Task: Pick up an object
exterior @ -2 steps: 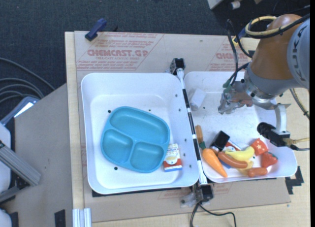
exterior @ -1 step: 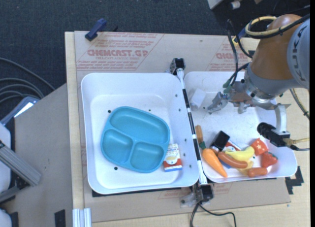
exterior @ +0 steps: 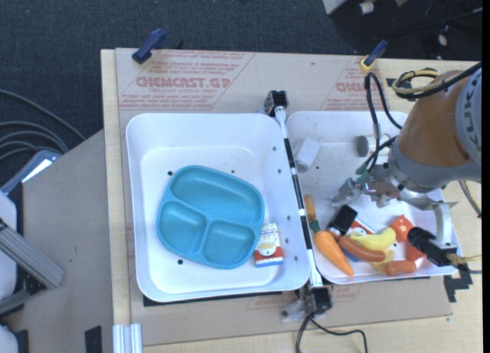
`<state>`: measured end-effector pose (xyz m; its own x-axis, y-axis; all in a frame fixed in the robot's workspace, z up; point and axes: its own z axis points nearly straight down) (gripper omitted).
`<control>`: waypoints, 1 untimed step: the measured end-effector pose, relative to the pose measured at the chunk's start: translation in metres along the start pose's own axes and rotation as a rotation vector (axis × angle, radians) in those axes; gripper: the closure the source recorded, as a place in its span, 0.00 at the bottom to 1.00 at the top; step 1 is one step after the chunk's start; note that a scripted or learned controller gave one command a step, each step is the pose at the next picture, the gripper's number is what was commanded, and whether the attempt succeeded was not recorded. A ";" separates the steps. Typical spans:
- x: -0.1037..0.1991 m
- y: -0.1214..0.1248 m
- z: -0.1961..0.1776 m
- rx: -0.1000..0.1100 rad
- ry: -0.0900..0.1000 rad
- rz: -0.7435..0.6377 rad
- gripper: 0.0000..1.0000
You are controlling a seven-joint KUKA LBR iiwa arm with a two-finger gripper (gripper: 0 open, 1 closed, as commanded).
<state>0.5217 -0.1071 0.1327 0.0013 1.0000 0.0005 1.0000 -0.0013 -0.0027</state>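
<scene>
Two white bins sit side by side on the surface. In the left bin [exterior: 145, 191], a blue divided plate [exterior: 210, 215] takes up the middle, with a small carton [exterior: 268, 244] touching its lower right edge; bare floor runs along the top and left walls. In the right bin [exterior: 329, 125], the upper part is mostly open, holding a white block [exterior: 307, 152] and a grey knob [exterior: 361, 145]. Its lower part is crowded: a carrot [exterior: 334, 252], a banana [exterior: 377, 241] and red pieces [exterior: 400, 267] lie packed together. The arm [exterior: 432, 133] covers the bin's right side.
</scene>
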 end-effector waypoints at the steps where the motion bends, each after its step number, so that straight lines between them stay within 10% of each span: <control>1: -0.010 -0.001 0.048 -0.003 0.000 -0.001 0.00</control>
<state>0.5207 -0.1174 0.0849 0.0002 1.0000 0.0010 1.0000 -0.0002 0.0003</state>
